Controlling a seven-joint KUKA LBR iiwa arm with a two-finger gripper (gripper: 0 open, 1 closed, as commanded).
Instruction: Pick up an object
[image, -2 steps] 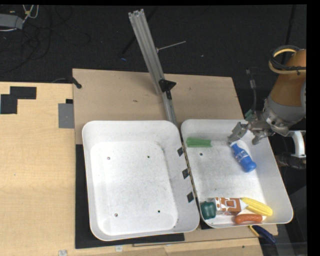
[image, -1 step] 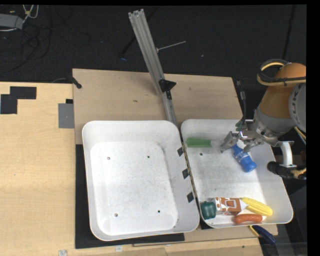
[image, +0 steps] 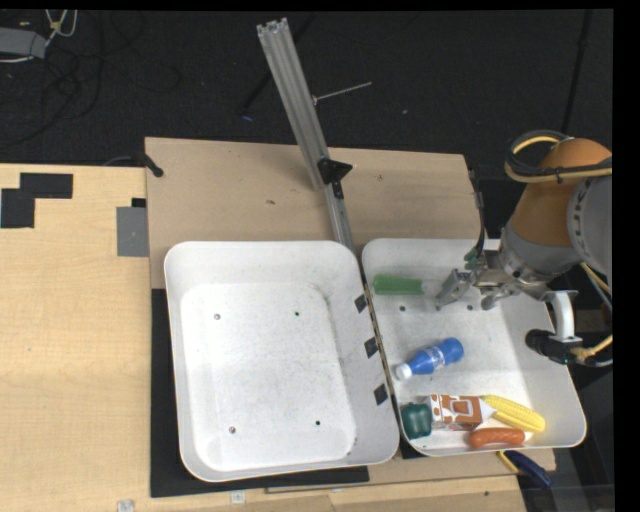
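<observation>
The arm (image: 560, 215) is reaching in from the right and hanging over the far part of the right bin (image: 570, 405), its orange band sitting high above the grey wrist. The gripper (image: 463, 290) is hovering low near the bin's upper middle, its fingers (image: 447, 290) pointing left and spread apart, with nothing lying between them, so it is gripping no object. Just to its left, a green block (image: 397, 286) is lying flat near the bin's far left corner, close to the fingertips but apart from them. Nearer the camera, a blue bottle (image: 432, 359) with a white cap is lying on its side, tilted, cap pointing toward the divider between the bins. Along the bin's near edge a cluster is resting: a dark green cup (image: 416, 419) at the left, a red-and-white carton (image: 458, 411) beside it, a yellow corn cob (image: 514, 412) to the right, and a red sausage (image: 496, 437) just in front of the cob; whether these are touching one another is hard to tell. The left bin (image: 200, 270) is sitting beside the right one, their rims meeting. A slanted metal rail (image: 300, 120) is rising behind the bins.
</observation>
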